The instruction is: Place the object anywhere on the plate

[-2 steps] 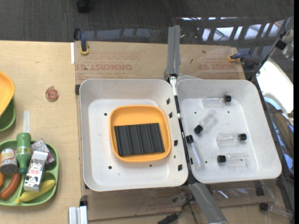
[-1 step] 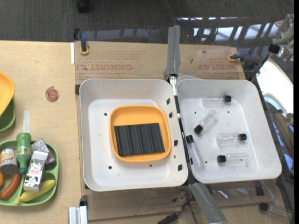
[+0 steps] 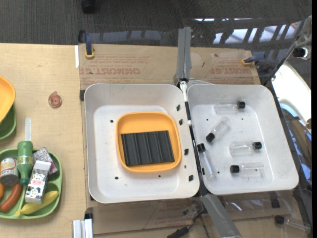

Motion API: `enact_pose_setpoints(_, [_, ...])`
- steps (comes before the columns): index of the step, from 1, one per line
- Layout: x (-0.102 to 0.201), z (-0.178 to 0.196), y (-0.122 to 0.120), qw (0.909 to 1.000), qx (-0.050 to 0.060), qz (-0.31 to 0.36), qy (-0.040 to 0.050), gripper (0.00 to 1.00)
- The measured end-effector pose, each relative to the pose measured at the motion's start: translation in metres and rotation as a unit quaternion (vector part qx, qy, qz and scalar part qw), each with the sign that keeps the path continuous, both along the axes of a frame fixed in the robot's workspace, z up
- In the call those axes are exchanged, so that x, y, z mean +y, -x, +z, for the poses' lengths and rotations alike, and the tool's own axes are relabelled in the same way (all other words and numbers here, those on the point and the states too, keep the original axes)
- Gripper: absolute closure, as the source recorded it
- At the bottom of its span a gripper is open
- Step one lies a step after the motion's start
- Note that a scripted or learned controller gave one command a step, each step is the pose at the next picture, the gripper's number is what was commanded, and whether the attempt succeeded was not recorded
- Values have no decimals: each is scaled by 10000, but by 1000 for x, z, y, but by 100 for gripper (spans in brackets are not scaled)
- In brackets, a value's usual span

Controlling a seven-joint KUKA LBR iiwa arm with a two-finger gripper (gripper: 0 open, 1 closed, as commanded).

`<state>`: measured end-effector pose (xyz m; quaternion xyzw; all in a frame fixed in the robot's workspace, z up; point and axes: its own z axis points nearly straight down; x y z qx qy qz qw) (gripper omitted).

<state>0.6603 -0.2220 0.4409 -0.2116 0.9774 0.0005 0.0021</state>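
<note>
We see the yellow plate (image 3: 148,148) in the left bin (image 3: 99,133), a dark ribbed insert covering its middle. The clear vials (image 3: 246,146) with black caps lie scattered in the right bin (image 3: 277,133), well apart from the plate. We judge these risky: they are round and smooth, so one could roll off or slip when pinched, and their transparency makes outlines hard to read against white. The gripper's state we cannot tell. One vial (image 3: 205,161) hugs the bin's left wall, awkward to reach.

left bin (image 3: 99,148): orange plate (image 3: 148,123) | right bin (image 3: 277,148): clear vials (image 3: 246,147)
</note>
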Motion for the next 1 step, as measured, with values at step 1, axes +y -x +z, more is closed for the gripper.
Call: enact_pose_setpoints(1, [0, 0, 0, 9825, -6, 1861, 3, 100])
